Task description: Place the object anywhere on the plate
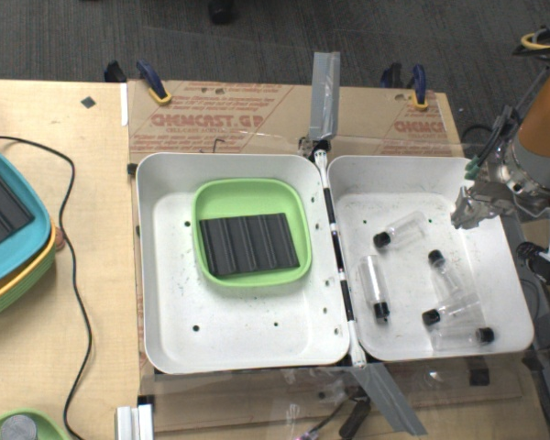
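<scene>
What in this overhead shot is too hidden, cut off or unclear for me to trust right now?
- Gripper: small and blurred in the camera view; finger state unreadable.
- Clear vials in the right bin: transparent and overlapping; exact count uncertain.
- Arm: cut off by the right edge.
- Blue tray: cut off by the left edge.

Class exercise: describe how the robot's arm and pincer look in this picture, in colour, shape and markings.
At the right edge, the arm is a rounded orange band above a grey metal wrist. The pincer is dull grey metal, angular, with small teal-green patches near its top.

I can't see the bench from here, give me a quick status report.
Gripper above right bin's far right edge, holding nothing visible. Clear vials lying loose in that bin. Green plate in left bin, dark ridged insert on it.
</scene>
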You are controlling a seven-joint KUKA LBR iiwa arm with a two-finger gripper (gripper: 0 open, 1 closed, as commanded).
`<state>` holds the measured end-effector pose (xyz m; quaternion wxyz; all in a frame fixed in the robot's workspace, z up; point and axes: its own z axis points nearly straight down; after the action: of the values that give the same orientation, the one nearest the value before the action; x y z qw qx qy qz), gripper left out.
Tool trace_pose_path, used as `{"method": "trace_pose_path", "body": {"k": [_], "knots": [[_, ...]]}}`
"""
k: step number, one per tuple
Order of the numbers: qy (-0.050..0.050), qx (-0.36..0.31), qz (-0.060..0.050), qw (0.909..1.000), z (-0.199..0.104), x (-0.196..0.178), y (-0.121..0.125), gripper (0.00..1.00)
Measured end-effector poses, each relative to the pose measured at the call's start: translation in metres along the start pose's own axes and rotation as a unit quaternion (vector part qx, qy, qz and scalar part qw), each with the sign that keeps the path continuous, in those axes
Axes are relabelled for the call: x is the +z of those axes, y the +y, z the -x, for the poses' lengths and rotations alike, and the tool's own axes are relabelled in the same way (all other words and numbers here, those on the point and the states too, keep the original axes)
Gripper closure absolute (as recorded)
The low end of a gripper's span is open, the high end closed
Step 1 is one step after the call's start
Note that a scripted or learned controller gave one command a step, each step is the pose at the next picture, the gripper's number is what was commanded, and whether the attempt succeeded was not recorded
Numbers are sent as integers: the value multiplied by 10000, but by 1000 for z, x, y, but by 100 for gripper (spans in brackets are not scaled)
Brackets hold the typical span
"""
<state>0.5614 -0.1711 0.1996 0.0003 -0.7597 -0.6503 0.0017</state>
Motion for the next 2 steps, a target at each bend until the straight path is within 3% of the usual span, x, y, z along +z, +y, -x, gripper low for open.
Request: {"method": "trace_pose_path", "body": {"k": [1, 2], "knots": [[0, 1, 1, 10000, 0, 0, 0, 0], [0, 883, 3, 9961, 27, -84, -34, 0]]}}
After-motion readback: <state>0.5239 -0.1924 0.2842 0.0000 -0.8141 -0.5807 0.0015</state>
